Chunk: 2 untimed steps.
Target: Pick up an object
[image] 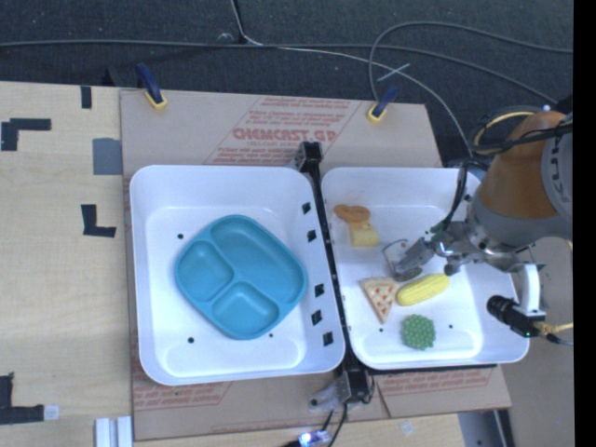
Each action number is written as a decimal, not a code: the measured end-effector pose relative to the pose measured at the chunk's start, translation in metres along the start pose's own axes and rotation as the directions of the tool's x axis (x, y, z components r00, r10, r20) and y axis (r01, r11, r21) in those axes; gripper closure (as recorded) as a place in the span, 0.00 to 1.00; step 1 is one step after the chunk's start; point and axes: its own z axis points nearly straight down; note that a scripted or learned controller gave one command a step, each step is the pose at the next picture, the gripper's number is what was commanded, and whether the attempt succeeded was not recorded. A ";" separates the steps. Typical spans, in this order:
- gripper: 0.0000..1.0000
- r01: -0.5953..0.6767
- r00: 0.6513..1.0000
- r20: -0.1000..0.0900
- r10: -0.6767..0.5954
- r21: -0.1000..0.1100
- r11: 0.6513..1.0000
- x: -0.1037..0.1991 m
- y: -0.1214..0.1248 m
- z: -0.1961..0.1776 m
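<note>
The right bin (466, 182) holds a yellow corn cob (422, 290), a pizza slice (378, 296), a green broccoli-like piece (418, 331), a pale yellow block (364, 236) and an orange croissant-shaped piece (352, 214). My gripper (402, 264) reaches in from the right and hangs low over the bin's middle, just above the left end of the corn cob and right of the yellow block. Nothing shows between its fingers.
The left bin (149, 250) holds a blue divided plate (241, 275). A black divider (321, 250) with clips runs between the bins. Cables loop over the dark floor behind. The arm's wrist and orange band (521, 189) cover the right bin's far right edge.
</note>
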 end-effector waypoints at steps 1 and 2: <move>0.00 -0.002 1.000 0.001 0.002 -0.007 1.000 0.000 0.001 0.051; 1.00 0.001 1.000 0.000 -0.001 -0.008 1.000 0.001 0.002 0.039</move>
